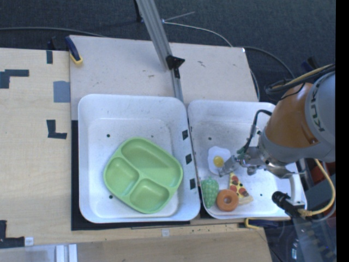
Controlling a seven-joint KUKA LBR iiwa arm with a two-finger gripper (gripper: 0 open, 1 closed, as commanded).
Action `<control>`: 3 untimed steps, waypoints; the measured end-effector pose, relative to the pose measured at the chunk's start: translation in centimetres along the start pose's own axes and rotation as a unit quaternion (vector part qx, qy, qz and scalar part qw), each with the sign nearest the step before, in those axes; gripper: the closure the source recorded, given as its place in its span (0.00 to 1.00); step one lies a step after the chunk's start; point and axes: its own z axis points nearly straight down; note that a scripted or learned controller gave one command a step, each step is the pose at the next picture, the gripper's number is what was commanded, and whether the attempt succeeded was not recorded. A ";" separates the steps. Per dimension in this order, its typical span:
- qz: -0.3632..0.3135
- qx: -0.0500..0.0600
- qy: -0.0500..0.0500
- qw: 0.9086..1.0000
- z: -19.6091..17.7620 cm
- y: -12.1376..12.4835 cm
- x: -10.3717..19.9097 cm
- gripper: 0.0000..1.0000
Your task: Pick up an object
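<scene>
My gripper [235, 164] reaches in from the right over the right bin [229, 116], just right of a toy fried egg [218, 159]. Below it lie a pizza slice [239, 190], an orange doughnut [227, 200] and a green leafy vegetable toy [210, 191] near the bin's front left corner. The gripper hangs close above the gap between the egg and the pizza slice. Nothing shows between its fingers.
The left bin [92, 113] holds a light green divided plate [143, 174]. A metal pole [158, 26] slants down to the rim between the two bins. The arm's orange and grey body [297, 127] covers the right bin's right side.
</scene>
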 end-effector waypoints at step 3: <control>0.000 -0.006 -0.001 1.000 -3.0 -0.2 -0.4 1.00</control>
